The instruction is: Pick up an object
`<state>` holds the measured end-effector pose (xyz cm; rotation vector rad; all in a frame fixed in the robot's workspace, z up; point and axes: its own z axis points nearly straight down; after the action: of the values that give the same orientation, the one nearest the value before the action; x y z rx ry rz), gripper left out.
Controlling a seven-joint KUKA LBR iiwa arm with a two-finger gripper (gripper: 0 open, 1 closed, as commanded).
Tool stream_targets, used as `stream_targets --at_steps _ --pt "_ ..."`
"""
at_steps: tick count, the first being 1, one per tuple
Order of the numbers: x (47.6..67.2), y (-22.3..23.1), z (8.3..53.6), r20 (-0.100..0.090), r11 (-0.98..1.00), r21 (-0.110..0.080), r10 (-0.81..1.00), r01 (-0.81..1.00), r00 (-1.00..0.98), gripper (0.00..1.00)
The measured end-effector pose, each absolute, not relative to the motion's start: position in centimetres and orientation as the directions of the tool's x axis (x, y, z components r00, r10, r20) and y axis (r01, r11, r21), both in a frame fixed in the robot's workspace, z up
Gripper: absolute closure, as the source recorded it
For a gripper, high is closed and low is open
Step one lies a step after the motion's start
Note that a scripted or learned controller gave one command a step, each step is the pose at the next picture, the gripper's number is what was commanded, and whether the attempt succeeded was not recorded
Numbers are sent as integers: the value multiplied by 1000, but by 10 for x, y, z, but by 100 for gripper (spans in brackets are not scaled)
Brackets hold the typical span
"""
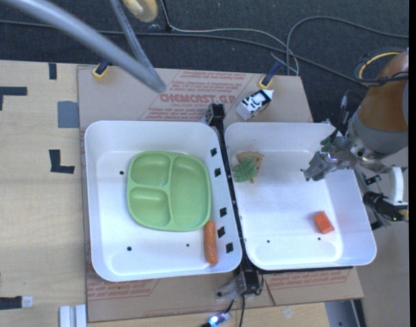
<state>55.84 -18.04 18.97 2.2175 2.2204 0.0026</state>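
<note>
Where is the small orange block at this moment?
The small orange block lies in the right bin, near its right wall and toward the front edge, below the gripper and far from the green toy at the bin's back left.

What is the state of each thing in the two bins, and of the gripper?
green divided plate: flat in left bin, nothing on it
carrot: lying beside the plate, left bin
green toy: resting in right bin
orange block: resting in right bin
gripper: over right bin, holding nothing

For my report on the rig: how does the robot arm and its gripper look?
The arm is grey with a broad orange band above the wrist. The gripper is small, dark grey metal. Thin cables run beside the wrist, and a white part sits at its lower side.
</note>
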Motion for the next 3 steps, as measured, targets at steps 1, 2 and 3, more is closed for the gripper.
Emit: stream_targets --at_steps 1,2,3 --pt "564 -171 241 -2 3 5 1000 1000 -3 100" --pt "565 -170 254 -1 1 1 1000 1000 -1 100" --pt "584 -128 254 0 5 0 1000 1000 -5 100"
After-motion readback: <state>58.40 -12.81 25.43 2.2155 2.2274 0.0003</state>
